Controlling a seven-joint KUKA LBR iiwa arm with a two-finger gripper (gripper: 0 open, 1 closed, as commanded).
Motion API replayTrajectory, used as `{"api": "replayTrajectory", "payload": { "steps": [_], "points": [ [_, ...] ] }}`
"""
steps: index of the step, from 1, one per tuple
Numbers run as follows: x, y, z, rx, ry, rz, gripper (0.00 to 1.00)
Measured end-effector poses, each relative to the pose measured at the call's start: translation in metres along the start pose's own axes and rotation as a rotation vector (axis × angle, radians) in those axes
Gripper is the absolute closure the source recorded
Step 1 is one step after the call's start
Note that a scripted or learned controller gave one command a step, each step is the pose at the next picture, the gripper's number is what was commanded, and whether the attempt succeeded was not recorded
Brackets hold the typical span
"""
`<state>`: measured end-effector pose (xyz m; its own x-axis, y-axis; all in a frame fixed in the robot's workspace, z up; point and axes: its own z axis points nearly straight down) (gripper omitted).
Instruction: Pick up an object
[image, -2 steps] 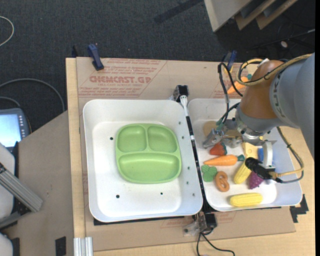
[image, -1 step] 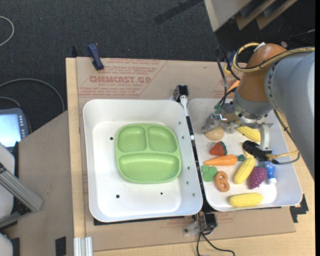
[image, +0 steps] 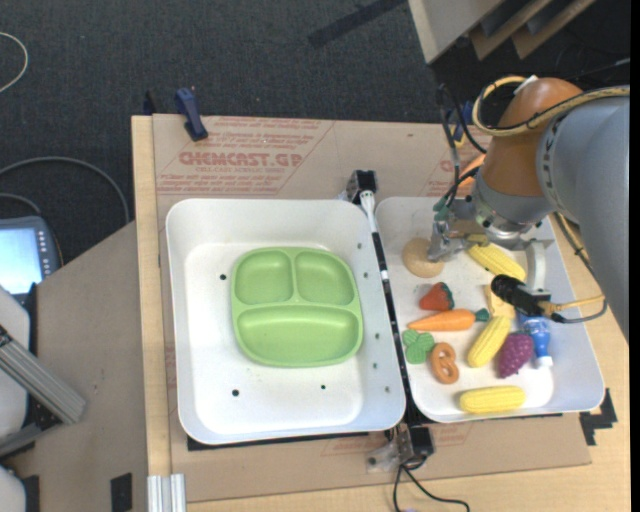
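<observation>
Gripper — fingers pointing down, spread undeterminable — hangs at the right bin's far-left corner, just above the tan round piece. Best practice: centre over it, descend straight, close gently.

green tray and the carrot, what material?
Green tray: likely moulded plastic or silicone, matte, with uniform colour and soft rounded dividers. Carrot: looks like toy plastic, smooth with a slight sheen and flat orange colour.

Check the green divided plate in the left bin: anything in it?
Empty. All three compartments of the green plate show bare green; the toy food lies in the right bin.
</observation>
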<state>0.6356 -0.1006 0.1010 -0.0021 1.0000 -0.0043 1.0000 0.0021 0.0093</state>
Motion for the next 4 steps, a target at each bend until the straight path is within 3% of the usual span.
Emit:
{"api": "replayTrajectory", "payload": {
  "steps": [1,2,3,4],
  "points": [
    [-0.001,0.000,0.001,-0.001,-0.002,0.002,0.00],
    [0.001,-0.065,0.017,0.017,0.006,0.005,0.00],
    [-0.009,-0.026,0.016,0.006,0.003,0.000,0.00],
    [0.010,-0.082,0.016,0.016,0.007,0.004,0.00]
  ]
}}
